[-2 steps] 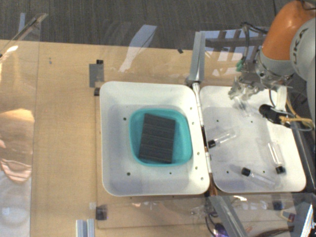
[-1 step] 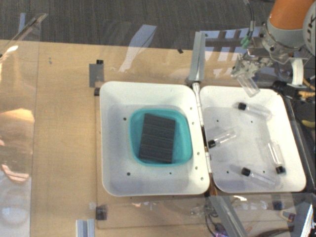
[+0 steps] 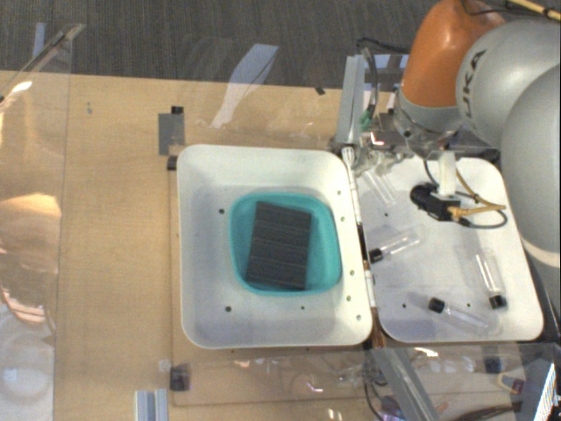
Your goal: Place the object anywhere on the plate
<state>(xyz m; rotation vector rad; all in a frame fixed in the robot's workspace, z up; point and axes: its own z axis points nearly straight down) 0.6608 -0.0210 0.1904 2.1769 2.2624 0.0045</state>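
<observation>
A teal plate (image 3: pixel 285 244) sits in the middle of the left white bin (image 3: pixel 202 261). A dark grey ribbed block (image 3: pixel 280 244) lies flat on the plate, a little left of its centre. My gripper (image 3: pixel 379 147) hangs under the orange-banded wrist (image 3: pixel 443 51) at the back left corner of the right bin (image 3: pixel 517 318), well apart from the plate and block. I see nothing between its tips.
Several clear tubes with black caps lie in the right bin: one near its left wall (image 3: pixel 394 242), one at the front (image 3: pixel 456 312), one at the right (image 3: pixel 488 274). The bins' shared wall (image 3: pixel 359 244) runs between plate and gripper.
</observation>
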